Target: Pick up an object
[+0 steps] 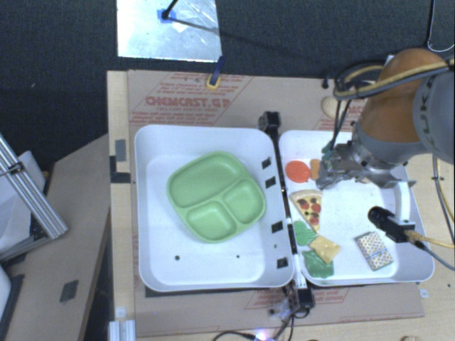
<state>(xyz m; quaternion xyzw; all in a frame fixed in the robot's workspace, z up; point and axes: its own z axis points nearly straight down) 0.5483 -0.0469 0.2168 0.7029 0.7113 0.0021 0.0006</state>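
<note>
Hovering low over the upper part of the right bin, the gripper sits just beside two orange pieces: a round orange slice at its nine o'clock and a smaller orange piece almost touching it. Whether it grips anything I cannot tell. The pizza slice lies at its seven o'clock, point aimed toward five. Nearest target, in my judgement, is the smaller orange piece, a short shift toward nine o'clock.
</note>
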